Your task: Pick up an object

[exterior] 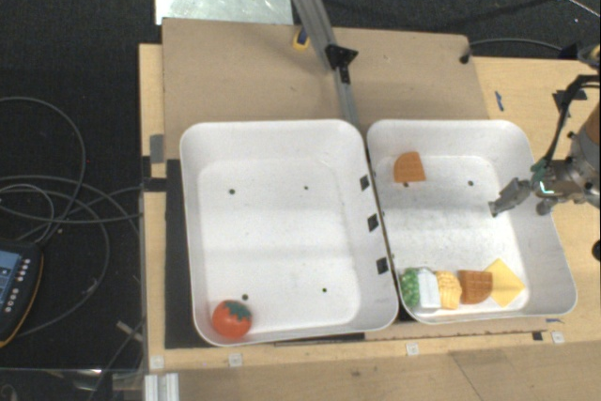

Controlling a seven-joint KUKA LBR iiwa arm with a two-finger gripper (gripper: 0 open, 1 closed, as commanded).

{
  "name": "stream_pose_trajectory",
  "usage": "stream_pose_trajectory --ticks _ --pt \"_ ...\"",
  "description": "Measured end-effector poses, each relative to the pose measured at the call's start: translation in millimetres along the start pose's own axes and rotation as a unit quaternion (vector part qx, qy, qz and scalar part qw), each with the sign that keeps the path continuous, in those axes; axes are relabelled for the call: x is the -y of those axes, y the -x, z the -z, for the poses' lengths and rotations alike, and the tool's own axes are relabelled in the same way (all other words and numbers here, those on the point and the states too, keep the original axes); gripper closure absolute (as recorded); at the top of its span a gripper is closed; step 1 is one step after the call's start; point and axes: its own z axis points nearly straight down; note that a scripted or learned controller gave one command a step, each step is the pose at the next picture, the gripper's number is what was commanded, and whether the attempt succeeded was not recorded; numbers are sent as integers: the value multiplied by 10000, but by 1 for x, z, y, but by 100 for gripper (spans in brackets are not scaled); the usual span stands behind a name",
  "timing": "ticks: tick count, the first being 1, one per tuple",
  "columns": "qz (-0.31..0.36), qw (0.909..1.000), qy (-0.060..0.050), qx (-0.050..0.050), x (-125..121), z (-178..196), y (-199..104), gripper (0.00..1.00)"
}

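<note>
Currently, stage: gripper (507, 199) hangs over the right bin (526, 146), near its right wall, holding nothing.
Fingers: cannot tell whether apart or together.
Likely reason: poised above open floor, between the candidates.
Nearest object: orange-brown wedge (408, 167), alone toward the bin's back.
Others: toy foods (460, 286) bunched along the front wall.
Left bin (197, 146): red tomato (231, 318), front corner.

One fixed camera looks slantwise down on both bins (282, 141).
</note>
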Motion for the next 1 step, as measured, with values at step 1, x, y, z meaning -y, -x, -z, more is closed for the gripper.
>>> stream_pose_trajectory --ticks 1 --pt "-1 10000 18 5 -1 2 0 0"
